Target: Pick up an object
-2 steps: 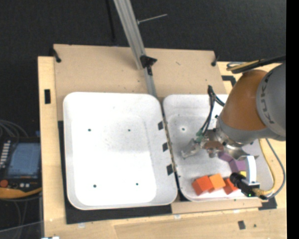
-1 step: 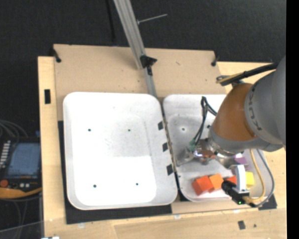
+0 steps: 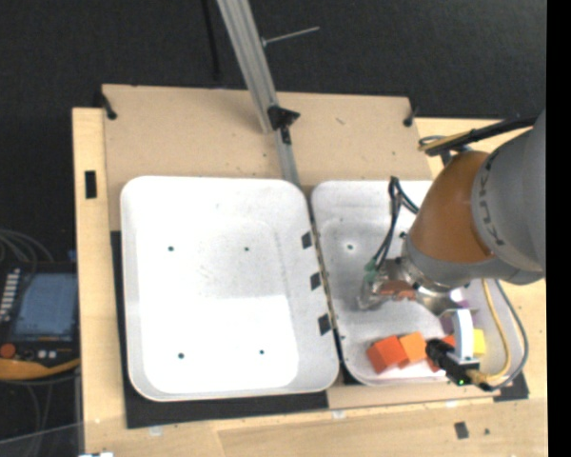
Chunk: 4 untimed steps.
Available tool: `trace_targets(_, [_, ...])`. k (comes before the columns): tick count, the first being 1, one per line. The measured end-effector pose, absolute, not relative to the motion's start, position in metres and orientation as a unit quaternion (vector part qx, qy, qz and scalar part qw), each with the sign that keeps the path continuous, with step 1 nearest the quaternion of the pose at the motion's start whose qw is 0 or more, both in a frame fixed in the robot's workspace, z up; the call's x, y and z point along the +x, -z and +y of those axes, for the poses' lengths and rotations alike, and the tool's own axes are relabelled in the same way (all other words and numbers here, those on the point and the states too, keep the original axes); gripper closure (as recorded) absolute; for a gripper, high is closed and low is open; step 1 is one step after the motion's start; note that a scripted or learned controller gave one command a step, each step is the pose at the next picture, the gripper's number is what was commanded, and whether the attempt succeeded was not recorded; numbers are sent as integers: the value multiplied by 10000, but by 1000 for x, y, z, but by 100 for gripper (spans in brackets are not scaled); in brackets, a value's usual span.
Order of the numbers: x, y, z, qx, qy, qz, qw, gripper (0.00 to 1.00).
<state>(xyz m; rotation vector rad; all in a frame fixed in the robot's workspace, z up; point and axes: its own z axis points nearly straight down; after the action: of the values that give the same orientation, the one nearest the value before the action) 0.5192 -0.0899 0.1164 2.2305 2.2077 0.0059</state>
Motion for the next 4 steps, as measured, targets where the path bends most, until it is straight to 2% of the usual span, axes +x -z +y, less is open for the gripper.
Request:
trace_targets(2, [516, -206, -86, 7058, -22, 7084, 26, 100])
trace_targets(3, [518, -228, -87, 7053, -17, 7089, 18, 100])
trace_targets(4, [546, -237, -35, 7041, -16, 7101, 6, 100])
